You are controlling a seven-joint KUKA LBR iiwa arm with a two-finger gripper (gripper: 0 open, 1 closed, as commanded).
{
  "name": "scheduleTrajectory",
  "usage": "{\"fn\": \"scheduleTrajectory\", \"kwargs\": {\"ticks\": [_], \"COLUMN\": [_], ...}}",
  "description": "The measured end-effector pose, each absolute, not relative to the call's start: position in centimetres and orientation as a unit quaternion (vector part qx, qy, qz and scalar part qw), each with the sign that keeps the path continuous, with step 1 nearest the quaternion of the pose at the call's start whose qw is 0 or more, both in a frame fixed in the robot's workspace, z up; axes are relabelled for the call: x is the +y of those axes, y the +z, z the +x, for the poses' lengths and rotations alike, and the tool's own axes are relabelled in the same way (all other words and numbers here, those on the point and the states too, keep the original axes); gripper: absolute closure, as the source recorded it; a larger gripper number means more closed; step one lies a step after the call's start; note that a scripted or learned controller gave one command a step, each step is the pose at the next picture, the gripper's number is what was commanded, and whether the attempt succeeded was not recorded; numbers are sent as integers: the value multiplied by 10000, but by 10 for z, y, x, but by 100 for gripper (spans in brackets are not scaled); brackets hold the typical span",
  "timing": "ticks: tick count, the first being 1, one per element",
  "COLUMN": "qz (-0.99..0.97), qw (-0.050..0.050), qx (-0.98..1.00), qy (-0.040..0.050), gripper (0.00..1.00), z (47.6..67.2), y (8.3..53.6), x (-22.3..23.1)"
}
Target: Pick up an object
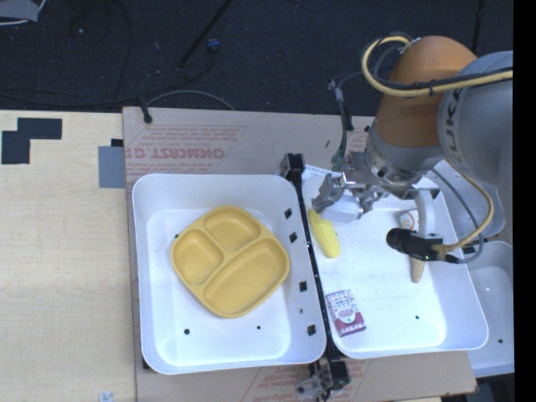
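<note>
In the right bin point(452, 325), a yellow corn-shaped piece point(325, 234) lies close to the left wall. A small red and white packet point(345, 312) lies near the front. A tan stick-like thing point(416, 268) sits on the right side, partly hidden by the arm. My gripper point(345, 199) hangs over the back left part of this bin, just above and behind the yellow piece. It is open, with nothing held between its fingers.
The left bin point(159, 325) holds a yellow divided plate point(230, 260). A black divider point(306, 258) runs between the two bins. The grey arm and its orange band point(419, 82) cover the right bin's back right corner.
</note>
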State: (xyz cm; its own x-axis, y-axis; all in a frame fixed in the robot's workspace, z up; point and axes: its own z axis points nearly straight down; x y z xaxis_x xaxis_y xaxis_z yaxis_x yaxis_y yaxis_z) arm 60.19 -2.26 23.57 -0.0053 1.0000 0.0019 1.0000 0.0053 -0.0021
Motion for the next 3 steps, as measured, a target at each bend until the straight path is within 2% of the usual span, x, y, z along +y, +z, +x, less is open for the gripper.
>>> {"fn": "scheduleTrajectory", "kwargs": {"ticks": [1, 2, 3], "qz": [-7053, -7055, -7062], "qw": [21, 25, 8], "qx": [-7089, -7087, -7081], "qy": [8, 19, 13], "gripper": [100, 100, 100], "z": [593, 580, 590], "y": [242, 225, 218], "x": [30, 82, 111]}}
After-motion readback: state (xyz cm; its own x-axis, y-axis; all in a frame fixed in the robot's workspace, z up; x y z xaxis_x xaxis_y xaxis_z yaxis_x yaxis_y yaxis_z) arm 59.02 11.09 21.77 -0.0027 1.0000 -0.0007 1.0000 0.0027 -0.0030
